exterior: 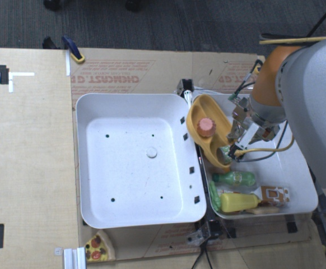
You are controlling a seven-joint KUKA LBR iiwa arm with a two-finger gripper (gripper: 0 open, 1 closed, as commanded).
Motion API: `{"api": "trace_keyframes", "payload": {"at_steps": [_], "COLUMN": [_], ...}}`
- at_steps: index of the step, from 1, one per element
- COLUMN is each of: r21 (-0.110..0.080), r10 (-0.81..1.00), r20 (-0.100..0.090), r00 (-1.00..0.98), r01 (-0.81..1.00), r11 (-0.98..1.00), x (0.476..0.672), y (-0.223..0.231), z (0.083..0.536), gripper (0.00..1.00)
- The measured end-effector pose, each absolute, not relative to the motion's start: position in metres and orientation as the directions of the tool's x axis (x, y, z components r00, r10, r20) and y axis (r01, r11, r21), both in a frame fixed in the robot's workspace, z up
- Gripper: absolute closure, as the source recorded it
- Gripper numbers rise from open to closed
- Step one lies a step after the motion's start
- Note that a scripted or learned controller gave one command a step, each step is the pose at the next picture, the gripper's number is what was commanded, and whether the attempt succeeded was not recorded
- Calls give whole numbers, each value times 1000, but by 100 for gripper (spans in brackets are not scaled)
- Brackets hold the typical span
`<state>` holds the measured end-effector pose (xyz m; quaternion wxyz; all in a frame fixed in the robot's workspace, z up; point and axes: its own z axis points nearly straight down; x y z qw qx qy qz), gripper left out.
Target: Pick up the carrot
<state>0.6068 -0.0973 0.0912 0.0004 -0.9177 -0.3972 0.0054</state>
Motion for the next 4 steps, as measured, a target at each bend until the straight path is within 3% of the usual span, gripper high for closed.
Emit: {"api": "trace_keyframes", "payload": {"at_steps": [1, 2, 3, 4], "r21": [1, -6, -2, -6], "r10": [729, 729, 730, 730], "r20": [-5, -13, -9, -14], "r00": [685, 684, 684, 683], "r01": [729, 729, 730, 730], "r11": [-685, -684, -684, -683], "x": [609, 606, 608, 606], "y": [-97, -99, -99, -101], "z": [93, 99, 101, 107], "gripper": [0, 100, 0, 100]}}
